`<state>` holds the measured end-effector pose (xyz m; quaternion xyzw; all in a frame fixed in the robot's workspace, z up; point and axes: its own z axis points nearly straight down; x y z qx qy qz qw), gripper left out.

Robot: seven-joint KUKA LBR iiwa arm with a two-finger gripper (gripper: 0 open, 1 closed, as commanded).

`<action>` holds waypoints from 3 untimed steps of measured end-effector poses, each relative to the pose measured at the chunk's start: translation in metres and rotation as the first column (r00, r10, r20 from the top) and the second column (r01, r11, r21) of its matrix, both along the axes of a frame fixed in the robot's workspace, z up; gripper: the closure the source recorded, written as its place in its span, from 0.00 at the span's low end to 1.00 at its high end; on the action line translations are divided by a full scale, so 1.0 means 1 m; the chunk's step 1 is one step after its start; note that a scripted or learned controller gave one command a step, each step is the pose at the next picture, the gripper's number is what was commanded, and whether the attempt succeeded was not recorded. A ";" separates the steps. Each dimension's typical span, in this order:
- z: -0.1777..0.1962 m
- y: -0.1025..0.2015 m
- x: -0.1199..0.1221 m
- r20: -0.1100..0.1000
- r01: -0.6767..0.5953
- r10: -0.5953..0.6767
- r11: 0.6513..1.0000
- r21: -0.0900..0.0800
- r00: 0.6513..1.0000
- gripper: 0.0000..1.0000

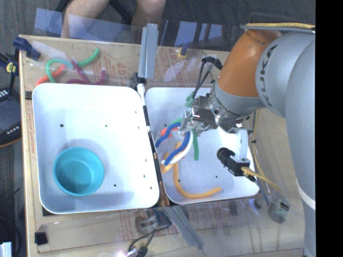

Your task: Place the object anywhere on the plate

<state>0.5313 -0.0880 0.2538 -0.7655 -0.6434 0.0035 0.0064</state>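
Above the right bin point(236, 189), the hand point(188, 123) hovers over tangled cords point(179, 146).

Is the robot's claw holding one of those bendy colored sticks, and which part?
Cannot be told. The gripper sits right over the bunch of colored sticks in the right bin, hiding any hold.

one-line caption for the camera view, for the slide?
KUKA arm's gripper down among colored flexible strips in the right bin; blue plate waits in the left bin.
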 end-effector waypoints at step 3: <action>-0.055 0.225 -0.017 0.005 -0.097 0.097 0.995 -0.008 0.995 1.00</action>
